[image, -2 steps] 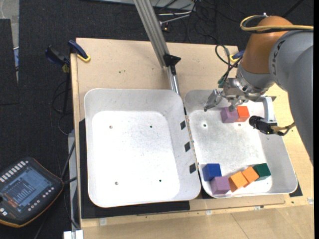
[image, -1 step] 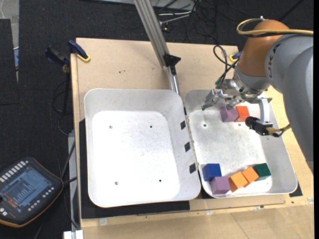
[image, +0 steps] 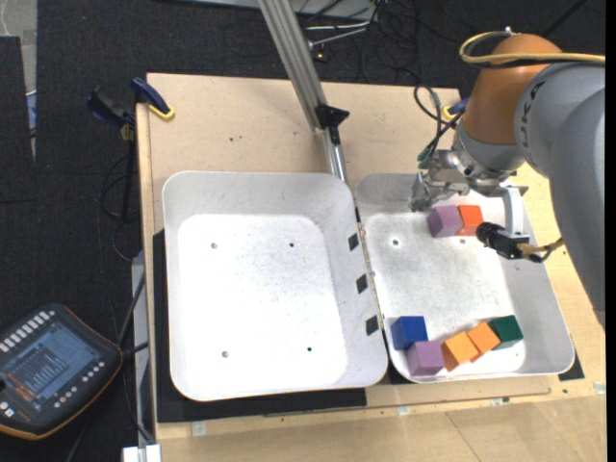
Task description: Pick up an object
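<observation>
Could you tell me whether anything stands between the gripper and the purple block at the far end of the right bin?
Nothing visible does: the gripper hangs right beside the purple block, which touches an orange block.

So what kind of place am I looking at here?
Likely a robotics lab test bench: two white bins on a board, small coloured foam blocks, a teach pendant on the floor, loose cabling behind.
</observation>
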Controlling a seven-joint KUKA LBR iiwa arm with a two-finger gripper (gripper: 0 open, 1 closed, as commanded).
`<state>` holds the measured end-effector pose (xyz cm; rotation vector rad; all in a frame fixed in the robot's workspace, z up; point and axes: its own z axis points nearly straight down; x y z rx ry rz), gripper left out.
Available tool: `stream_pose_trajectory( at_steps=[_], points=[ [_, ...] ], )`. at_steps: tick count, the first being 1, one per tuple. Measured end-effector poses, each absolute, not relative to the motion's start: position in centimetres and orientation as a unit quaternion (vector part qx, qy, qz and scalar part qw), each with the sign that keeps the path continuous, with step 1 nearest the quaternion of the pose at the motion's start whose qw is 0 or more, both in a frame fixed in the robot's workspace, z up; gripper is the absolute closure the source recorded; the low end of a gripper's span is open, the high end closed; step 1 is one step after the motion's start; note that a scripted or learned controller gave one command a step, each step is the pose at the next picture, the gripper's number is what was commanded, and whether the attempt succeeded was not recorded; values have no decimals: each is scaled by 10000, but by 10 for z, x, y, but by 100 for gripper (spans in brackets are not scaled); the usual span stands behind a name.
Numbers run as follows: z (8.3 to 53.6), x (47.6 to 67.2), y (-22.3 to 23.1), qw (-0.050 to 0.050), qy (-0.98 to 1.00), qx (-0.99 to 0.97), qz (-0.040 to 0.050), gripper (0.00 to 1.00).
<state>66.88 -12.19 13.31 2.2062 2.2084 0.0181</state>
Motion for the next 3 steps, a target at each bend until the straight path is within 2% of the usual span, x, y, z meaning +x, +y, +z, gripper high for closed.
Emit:
stream_pose_trajectory(
  at_steps=[1, 3],
  points=[
    [190, 675, -112, 29, 7086, 7056, 23, 100],
    [294, 679, -112, 33, 7084, 7058, 24, 100]
  ],
)
